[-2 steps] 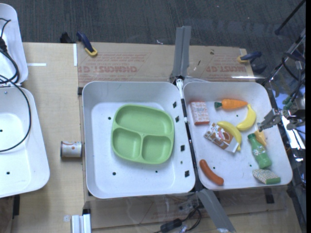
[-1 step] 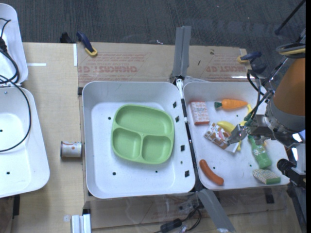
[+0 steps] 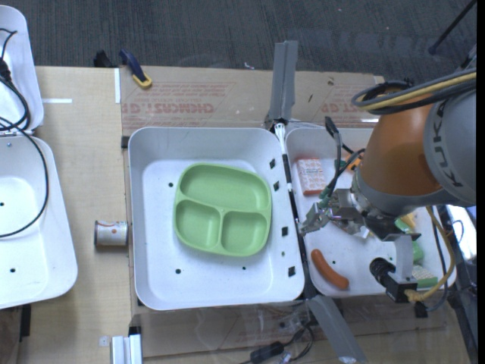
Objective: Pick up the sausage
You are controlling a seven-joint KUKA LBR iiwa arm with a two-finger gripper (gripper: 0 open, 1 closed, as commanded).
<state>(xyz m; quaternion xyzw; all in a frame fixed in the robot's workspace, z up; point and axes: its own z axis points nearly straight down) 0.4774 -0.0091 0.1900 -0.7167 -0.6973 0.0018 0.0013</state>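
Observation:
The sausage (image 3: 330, 270), orange-red and short, lies on the floor of the right bin (image 3: 297, 144) near its front left corner. My gripper (image 3: 314, 218) hangs over the left side of that bin, a little above and behind the sausage, apart from it. The orange wrist band and grey arm cover much of the bin's right half. Nothing shows in the gripper's grasp.
A pink-and-white packet (image 3: 309, 175) lies at the back of the right bin. Green and yellow items (image 3: 421, 280) peek out under the arm at its right. The left bin (image 3: 144, 203) holds a green divided plate (image 3: 223, 208). A small can (image 3: 111, 233) lies on the bench to the left.

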